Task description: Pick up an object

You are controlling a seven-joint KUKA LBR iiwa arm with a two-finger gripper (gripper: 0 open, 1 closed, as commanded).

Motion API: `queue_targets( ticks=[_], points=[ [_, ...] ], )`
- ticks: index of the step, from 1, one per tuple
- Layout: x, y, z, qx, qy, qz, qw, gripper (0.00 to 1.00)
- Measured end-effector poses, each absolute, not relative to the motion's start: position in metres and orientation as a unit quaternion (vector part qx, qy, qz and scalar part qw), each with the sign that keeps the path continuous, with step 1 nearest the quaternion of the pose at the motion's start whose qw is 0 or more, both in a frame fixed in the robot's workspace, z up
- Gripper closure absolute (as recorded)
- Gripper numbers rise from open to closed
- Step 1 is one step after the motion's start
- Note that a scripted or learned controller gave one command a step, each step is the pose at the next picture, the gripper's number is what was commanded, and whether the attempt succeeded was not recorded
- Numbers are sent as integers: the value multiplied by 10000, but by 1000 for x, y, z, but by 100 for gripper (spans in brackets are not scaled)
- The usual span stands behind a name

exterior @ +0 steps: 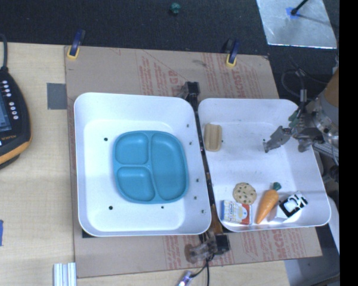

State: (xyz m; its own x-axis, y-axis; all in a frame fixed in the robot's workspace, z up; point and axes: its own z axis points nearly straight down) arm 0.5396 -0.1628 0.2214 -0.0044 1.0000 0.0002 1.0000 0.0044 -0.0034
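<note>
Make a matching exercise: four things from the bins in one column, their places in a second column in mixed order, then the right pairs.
Things:
1. plate
2. sponge
3. carrot
4. cookie

Places:
A. right bin, near its left wall, far from the other items
B. left bin, in the middle
C. right bin, just above the small carton
D. right bin, near the front wall, between the carton and a black-and-white item

Pairs: 1-B, 2-A, 3-D, 4-C
</note>
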Motion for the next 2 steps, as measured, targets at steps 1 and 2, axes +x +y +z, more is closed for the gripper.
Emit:
queue_targets(
  ticks=[1, 2],
  points=[
    [515, -114, 101, -7049, -7093, 21, 26, 0],
    [476, -106, 91, -7049, -7093, 15, 19, 0]
  ],
)
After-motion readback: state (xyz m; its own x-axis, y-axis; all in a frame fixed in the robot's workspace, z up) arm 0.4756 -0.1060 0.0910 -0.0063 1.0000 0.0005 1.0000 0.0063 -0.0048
